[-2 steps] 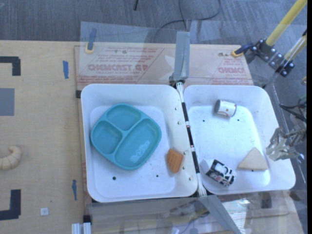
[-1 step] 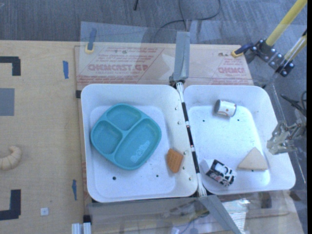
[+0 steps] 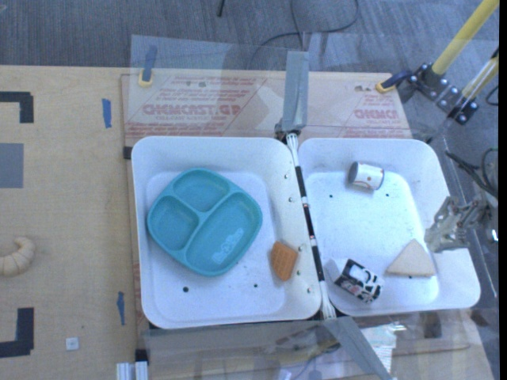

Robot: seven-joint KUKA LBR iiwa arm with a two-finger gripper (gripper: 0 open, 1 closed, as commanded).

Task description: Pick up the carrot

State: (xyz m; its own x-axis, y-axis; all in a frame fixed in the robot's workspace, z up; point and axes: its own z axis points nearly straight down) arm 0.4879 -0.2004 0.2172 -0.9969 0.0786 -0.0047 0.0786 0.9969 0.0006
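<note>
In the left bin (image 3: 158, 180), the carrot (image 3: 283, 260) lies on the white floor at about four o'clock from the teal plate (image 3: 204, 221), near the divider, while the end effector (image 3: 453, 224) hovers at the right bin's (image 3: 432, 161) three-o'clock rim, its state impossible to tell.

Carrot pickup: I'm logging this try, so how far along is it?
Nothing looks done yet. The carrot lies on the floor of the left bin, beside the teal divided plate, with nothing touching it. The gripper is at the right bin's far edge. Reaching over, grasping and lifting are all left.
</note>
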